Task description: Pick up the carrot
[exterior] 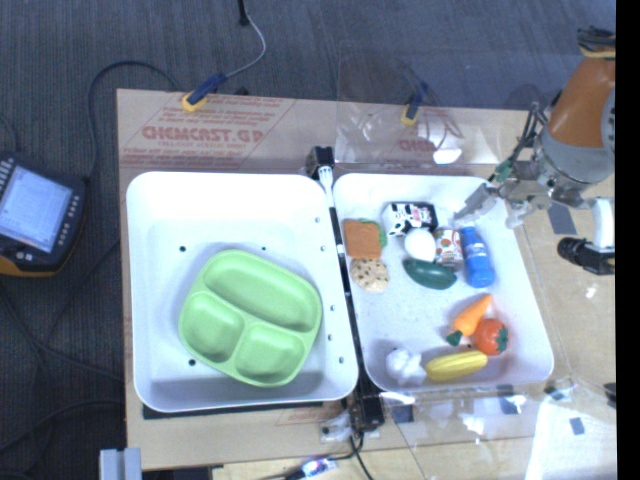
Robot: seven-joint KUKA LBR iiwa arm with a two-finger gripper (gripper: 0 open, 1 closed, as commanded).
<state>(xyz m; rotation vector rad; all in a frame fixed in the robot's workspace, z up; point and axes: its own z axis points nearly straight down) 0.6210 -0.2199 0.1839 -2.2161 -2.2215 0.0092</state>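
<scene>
The carrot point(471, 315) is orange with a green stub at its lower-left end. It lies tilted in the right bin point(535, 313), toward the front right, touching a red tomato-like toy point(491, 338). My gripper point(490, 214) hangs over the bin's far right corner, well behind the carrot and above a blue bottle point(478, 258). Its fingers stand apart, open, with nothing between them.
The right bin also holds a yellow banana point(456, 365), a white lump point(405, 365), a dark green vegetable point(431, 274), a white egg point(420, 245), a cow-patterned box point(410, 215), toast point(362, 238) and a cookie point(370, 274). A green divided plate point(250, 316) lies in the left bin point(150, 218).
</scene>
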